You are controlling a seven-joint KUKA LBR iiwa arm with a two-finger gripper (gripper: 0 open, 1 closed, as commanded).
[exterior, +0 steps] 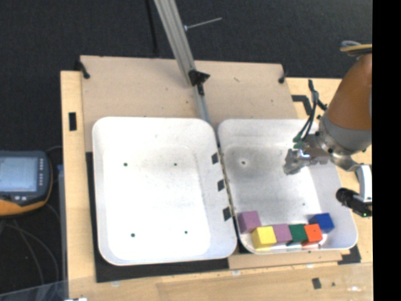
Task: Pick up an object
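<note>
Camera view: my hand (293, 163) hangs over the right bin (263, 137), can't tell its state, nothing visibly held, pick not yet done, with the blocks — purple (249, 220), yellow (264, 236), orange (312, 233), blue (323, 221) — below it along the bin's near edge.

Below my claw (293, 163), six small blocks sit by the near wall of the right bin. A purple block (249, 220), yellow block (264, 236), pinkish-purple block (282, 232), green block (296, 233) and orange block (312, 233) touch in a row. A blue block (322, 221) sits just behind the orange one.
</note>
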